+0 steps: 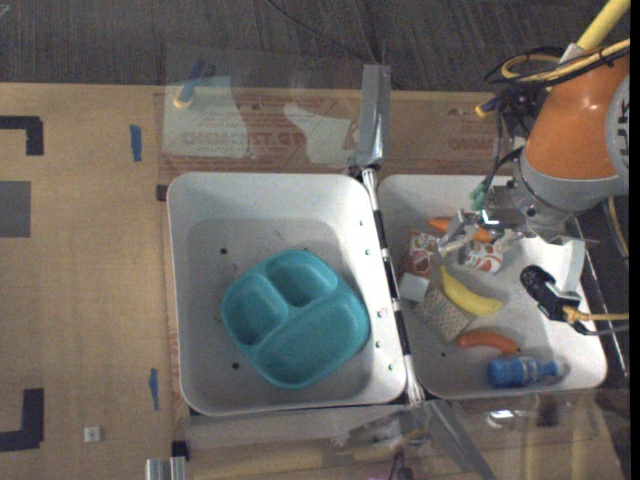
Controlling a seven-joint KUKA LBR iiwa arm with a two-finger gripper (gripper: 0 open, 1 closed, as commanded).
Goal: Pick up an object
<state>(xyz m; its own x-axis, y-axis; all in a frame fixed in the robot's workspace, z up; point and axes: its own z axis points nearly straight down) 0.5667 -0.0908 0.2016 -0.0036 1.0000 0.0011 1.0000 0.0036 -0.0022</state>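
Gripper (pixel 478 230) low over the upper middle of the right bin (pixel 575 343); open or closed, cannot tell from this angle, no object seen in its grip. Closest pick: red-and-white packet (pixel 484 257), directly at 6 o'clock from gripper, just beside or under it, contact unclear. Orange bit (pixel 440 225) just beside at 9 o'clock. Brown can (pixel 422 253) near at 8 o'clock, by the bin's left wall. Further along 6 o'clock: banana (pixel 470 296), long axis roughly 10-to-4, so probably needs a grasp across it, about 1-to-7. Grey sponge (pixel 445 315) against the banana's 7 o'clock side, white cube (pixel 413 288) near it at 10. Then carrot (pixel 488 342), lying close to 9-to-3, and blue bottle (pixel 522 371) by the near rim, also about 9-to-3. Well apart at 8 o'clock: teal divided plate (pixel 295 316) in the left bin (pixel 200 218). Judgement: go for the packet with a short drop toward 6; risk of nudging the crowded neighbours.
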